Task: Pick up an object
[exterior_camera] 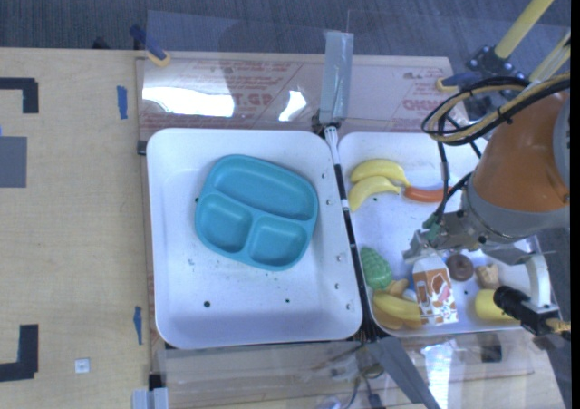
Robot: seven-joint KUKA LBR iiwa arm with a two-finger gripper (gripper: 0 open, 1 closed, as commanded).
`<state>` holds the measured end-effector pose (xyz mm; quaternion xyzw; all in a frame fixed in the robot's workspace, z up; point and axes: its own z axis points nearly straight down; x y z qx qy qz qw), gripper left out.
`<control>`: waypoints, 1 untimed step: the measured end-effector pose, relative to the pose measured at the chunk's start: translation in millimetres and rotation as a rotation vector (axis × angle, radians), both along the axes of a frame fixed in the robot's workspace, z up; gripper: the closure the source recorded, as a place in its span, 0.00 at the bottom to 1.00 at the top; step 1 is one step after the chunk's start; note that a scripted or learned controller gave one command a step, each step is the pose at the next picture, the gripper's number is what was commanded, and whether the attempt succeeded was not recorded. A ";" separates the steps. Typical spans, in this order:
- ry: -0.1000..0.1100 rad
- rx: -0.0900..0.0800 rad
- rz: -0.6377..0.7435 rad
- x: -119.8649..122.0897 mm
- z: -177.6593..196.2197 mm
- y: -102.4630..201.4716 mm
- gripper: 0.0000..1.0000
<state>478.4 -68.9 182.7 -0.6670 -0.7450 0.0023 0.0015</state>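
Observation:
The right white bin (399, 221) holds several toy foods. Two yellow bananas (376, 179) lie at its back left, with an orange carrot (424, 191) beside them. A green vegetable (375, 268) and another yellow banana (397, 309) sit at the front left. Beside these stands a small white and orange carton (436, 295). My gripper (433, 242) hangs over the middle of this bin, just behind the carton's top. The wrist hides how it meets the carton.
The left white bin (172, 244) holds a blue divided plate (256, 212). A brown round piece (461, 267), a tan piece (489, 273) and a yellow fruit (489, 305) lie under the arm at the right bin's front right. Cables loop above the arm.

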 end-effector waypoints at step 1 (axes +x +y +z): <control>-0.006 0.002 -0.094 57.7 0.9 48.0 1.00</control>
